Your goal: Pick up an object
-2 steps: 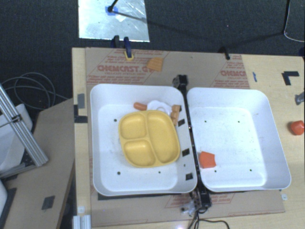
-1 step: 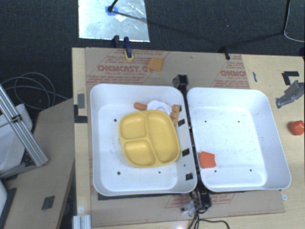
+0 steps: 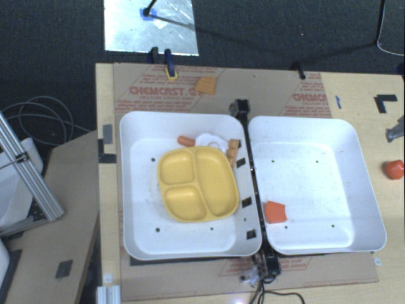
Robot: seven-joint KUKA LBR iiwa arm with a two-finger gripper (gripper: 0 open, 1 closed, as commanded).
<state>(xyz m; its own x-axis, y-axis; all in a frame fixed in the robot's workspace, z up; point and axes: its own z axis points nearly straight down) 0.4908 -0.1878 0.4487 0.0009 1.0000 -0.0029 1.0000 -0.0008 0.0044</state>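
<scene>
Camera view: the step in hand looks like the very start of the pick. Nothing is lifted, and every object sits loose in a bin or on the bench (image 3: 354, 87). Whether the gripper is open or closed cannot be told here.

The left bin (image 3: 126, 189) holds a yellow divided plate (image 3: 197, 183) in its middle. Along the plate's far edge lie a small orange sausage (image 3: 186, 141), a white piece (image 3: 209, 141) and a tan block (image 3: 233, 149). The tan block is close to that bin's right wall.

The right bin (image 3: 370, 195) holds one orange block (image 3: 274, 212) near its front-left corner, apart from both walls, with bare floor around it.

A small red thing (image 3: 393, 168) lies on the bench near its right edge, outside the bins. Just behind it is a grey piece (image 3: 395, 132), too cut off to identify.

Judgement on the target: the orange block is probably the easiest pick, being isolated, small and flat on the floor. The plate is wide and likely hard for two fingers, and the items behind it are crowded.

The next move calls for the arm to come in from the right, cross the right bin to its front-left corner, centre over the block and descend. How the block lies relative to the gripper cannot be fixed beyond this: it is on the bin side nearer the arm's entry.
</scene>
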